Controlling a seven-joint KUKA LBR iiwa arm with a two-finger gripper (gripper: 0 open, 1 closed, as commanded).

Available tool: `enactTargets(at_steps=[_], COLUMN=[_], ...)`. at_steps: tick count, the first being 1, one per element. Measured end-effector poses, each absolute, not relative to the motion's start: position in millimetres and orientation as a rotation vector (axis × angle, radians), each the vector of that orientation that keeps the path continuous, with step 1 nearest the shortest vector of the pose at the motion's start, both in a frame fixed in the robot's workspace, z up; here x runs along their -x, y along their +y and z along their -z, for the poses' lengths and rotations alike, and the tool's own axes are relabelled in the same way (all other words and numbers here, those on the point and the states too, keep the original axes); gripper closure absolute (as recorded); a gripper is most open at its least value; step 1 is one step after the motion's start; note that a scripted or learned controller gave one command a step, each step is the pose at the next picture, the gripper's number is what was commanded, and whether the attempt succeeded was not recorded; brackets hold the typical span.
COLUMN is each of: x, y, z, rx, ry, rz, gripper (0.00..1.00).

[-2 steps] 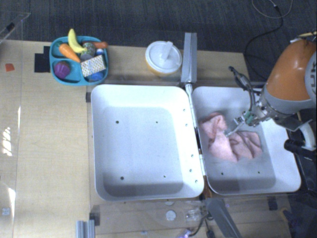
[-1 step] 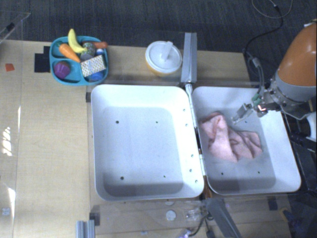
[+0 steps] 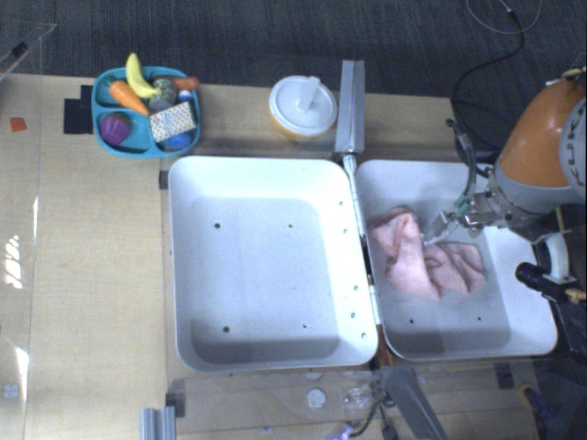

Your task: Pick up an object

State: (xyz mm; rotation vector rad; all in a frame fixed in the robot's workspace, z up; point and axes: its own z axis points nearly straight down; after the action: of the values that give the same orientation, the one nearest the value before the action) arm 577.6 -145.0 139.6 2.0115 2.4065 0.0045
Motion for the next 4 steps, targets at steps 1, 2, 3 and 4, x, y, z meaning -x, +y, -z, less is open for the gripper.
enactTargets(at_steps=[1,2,3,4], x=[-611.9,-609.8,-599.0,-602.1], y=[-121.3,-113.3,-102.2,-99.8], z=[-170.6,-91.8,-92.1,-105.3], rx=[-1.727,-1.677,-1.530,-1.523], ry=[2.614,2.639,2.724,2.721], rz=[-0.006,-0.013,-0.012,-0.021], gripper=[0.00,0.00,0.00,1.00])
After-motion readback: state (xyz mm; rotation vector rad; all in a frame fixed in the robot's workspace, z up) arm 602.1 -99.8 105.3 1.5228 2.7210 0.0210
